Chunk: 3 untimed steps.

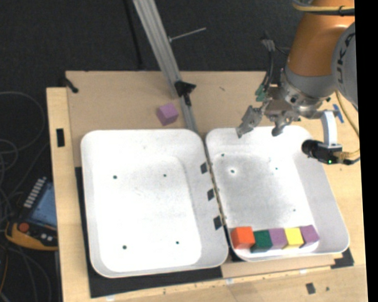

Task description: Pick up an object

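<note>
**Overhead, the pincer hangs spread above the right bin's far edge**

Up at the far rim of the right bin (pixel 315 173), the pincer (pixel 262 126) hangs with its two fingers spread apart and nothing between them. One fingertip sits toward the bin's far-left corner, the other nearer the middle of the far rim. Above it the arm (pixel 316 45) rises grey, with its orange band, toward the upper right.

Along the near wall of the right bin five blocks sit in a row, side by side and touching: an orange block (pixel 243 237) at the left end, then a green block (pixel 262 240), a purple block (pixel 278 237), a yellow block (pixel 294 236) and another purple block (pixel 309 233) at the right end. All are well apart from the pincer.

Beside it lies the left bin (pixel 144 199), its floor bare white. On the surface (pixel 112 100) beyond that bin rests a lone purple cube (pixel 168 113), near the foot of a slanted metal pole (pixel 162 48).
</note>
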Each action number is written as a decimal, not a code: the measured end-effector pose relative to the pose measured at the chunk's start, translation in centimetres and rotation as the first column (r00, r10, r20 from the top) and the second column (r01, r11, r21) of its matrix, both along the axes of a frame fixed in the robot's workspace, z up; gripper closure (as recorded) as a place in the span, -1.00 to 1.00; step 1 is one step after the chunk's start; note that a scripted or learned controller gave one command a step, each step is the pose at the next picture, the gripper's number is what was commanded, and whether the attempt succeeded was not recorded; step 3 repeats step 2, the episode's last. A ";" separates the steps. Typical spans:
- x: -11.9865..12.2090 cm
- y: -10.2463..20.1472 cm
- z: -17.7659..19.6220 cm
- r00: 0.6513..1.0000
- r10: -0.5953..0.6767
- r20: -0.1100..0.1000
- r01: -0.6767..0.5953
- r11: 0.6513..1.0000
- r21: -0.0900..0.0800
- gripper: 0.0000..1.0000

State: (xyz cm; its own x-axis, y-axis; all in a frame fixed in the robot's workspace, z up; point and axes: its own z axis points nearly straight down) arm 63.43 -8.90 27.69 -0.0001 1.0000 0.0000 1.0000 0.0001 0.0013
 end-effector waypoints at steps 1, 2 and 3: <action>-6.7 -1.3 -15.9 1.000 -0.002 -0.010 0.002 1.000 0.000 -1.00; 1.8 -2.8 -18.0 1.000 0.004 0.004 -0.004 1.000 -0.002 -1.00; 1.8 -2.8 -18.0 1.000 0.004 0.004 -0.004 1.000 -0.002 -1.00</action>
